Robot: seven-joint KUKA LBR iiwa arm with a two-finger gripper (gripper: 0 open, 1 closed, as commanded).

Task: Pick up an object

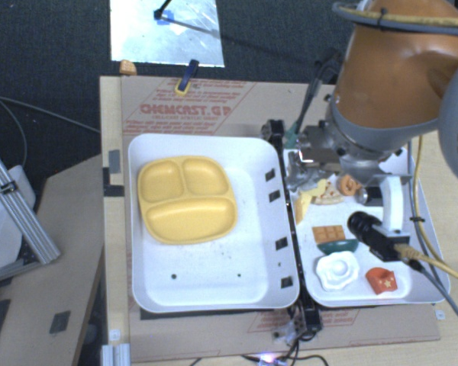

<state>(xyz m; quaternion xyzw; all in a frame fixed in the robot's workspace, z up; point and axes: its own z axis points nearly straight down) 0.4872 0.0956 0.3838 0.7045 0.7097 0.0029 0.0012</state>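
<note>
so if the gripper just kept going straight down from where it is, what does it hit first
Probably the pale yellow toy piece lying at the upper left of the right bin, just below the gripper. Depth is hard to judge from this slanted view, so it might land on bare bin floor beside it.

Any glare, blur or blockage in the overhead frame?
Camera view: the shiny silver sheet above the bench throws glare; the orange-banded grey arm sits close to the lens, soft and oversized, covering part of the right white bin; the yellow divided plastic tray and the white fried-egg toy read sharp and evenly lit.
</note>
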